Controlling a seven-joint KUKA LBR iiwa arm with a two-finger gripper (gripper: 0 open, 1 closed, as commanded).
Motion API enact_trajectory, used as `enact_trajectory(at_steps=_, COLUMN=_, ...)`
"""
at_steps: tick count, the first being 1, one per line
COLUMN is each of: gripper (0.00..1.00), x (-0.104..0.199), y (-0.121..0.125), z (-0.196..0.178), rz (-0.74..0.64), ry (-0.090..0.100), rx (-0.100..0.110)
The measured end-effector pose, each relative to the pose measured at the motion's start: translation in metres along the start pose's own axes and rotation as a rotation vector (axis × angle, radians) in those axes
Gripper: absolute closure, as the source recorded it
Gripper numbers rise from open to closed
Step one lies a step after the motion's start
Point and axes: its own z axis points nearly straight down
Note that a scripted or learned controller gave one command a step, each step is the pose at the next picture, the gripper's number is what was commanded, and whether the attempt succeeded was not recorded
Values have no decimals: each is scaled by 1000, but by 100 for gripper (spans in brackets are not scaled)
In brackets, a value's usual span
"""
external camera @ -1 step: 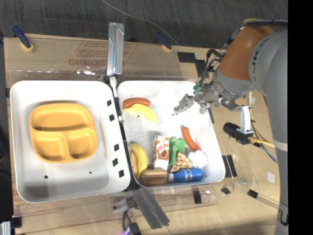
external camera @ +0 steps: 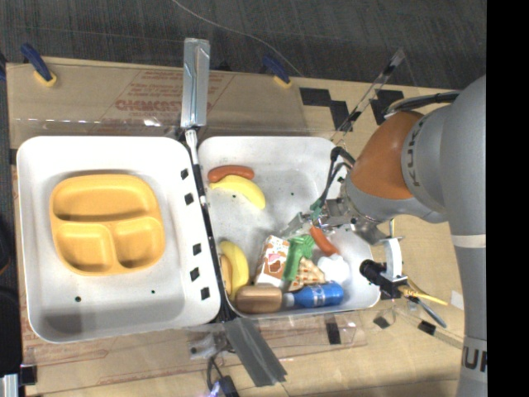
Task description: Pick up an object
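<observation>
1. Nearest, along the right bin's (external camera: 248, 151) front wall: a brown bun (external camera: 259, 298) and a blue bottle (external camera: 318, 295) lying flat, apparently dumped loose.
2. Behind them, touching: a banana (external camera: 235, 267), a printed packet (external camera: 275, 259), a pizza slice (external camera: 307, 273), a green piece (external camera: 297, 255) and an orange carrot (external camera: 322, 241), small and slim, the likely target.
3. Pincer (external camera: 318, 216) sits low just above the carrot, wrist tilted in from the right; how far it is open cannot be told, and nothing is seen in its grip.
4. Farther back: a second banana (external camera: 241, 192) beside a sausage (external camera: 231, 173).
5. Left bin (external camera: 33, 222) carries a yellow tray (external camera: 106, 222), well apart on the desk (external camera: 99, 89).
</observation>
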Motion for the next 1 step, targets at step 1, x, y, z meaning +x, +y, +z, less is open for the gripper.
enact_trajectory(at_steps=1, gripper=100, x=-1, y=1, z=-10, rz=-4, ry=-1, rx=-1)
